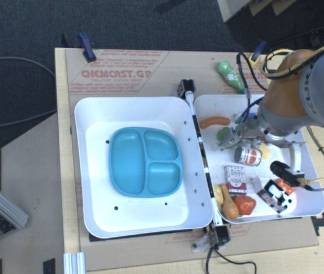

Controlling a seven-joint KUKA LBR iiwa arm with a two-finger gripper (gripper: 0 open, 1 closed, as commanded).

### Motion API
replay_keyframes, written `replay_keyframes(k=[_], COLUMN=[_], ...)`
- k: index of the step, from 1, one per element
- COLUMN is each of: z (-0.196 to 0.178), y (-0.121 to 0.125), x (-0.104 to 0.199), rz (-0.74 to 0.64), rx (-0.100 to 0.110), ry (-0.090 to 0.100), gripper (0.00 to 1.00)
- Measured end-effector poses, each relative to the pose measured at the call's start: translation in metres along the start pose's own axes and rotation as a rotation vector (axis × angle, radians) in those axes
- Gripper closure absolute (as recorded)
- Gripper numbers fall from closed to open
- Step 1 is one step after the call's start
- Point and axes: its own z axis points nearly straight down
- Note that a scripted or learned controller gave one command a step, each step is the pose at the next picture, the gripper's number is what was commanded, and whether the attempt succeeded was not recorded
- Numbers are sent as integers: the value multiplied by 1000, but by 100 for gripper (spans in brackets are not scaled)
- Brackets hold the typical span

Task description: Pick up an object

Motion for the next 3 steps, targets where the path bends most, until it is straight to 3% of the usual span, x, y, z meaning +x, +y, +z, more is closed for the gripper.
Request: replay_keyframes(k=[1, 2, 3], z=[10, 0, -90], y=[-27, -27, 0], x=[1, 1, 79], rz=[-1, 0, -2], rx=[1, -1, -1], ry=[0, -1, 0], gripper=[0, 100, 100])
